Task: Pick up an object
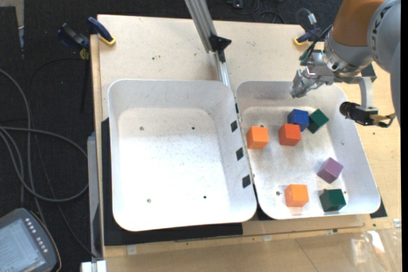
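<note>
Gripper (301, 90) finger state unclear — blue cube (297, 117) at its 6 o'clock — light, rigid; pinch opposite flat faces.

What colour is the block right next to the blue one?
Dark green, touching the blue block, in the camera view.

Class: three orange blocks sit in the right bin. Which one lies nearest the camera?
The orange block beside the dark green block, low in the right bin; the other two sit farther back.
</note>
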### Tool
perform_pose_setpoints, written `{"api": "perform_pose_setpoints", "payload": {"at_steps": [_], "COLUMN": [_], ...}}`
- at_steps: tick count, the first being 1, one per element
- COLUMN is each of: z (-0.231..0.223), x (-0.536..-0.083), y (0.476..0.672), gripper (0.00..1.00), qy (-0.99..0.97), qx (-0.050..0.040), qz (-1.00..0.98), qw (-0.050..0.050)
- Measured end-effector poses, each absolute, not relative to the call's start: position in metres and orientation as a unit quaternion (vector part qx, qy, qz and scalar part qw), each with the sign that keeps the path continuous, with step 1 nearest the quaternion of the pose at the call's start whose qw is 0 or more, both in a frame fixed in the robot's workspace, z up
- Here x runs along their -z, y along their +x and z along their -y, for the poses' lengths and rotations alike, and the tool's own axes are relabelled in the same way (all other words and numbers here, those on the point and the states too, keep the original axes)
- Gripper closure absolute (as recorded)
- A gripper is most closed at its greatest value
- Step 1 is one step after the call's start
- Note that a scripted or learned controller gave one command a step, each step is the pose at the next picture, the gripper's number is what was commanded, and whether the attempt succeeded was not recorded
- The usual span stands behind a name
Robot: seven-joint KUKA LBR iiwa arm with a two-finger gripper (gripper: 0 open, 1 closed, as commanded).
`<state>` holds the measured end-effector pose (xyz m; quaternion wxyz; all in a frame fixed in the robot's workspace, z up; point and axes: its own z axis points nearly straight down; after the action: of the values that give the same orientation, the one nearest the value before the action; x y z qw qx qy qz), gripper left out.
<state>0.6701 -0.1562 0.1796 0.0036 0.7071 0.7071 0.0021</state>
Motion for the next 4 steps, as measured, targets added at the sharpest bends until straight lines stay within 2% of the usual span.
{"api": "perform_pose_setpoints", "payload": {"at_steps": [2, 4], "z": [0.156, 0.06], "x": [-0.274, -0.277], "y": [0.673, 0.629], "gripper": [1.0, 1.0], "qy": [0.706, 0.704], "qx": [-0.0016, -0.0003], "qz": [-0.708, -0.71], "qw": [0.003, -0.001]}}
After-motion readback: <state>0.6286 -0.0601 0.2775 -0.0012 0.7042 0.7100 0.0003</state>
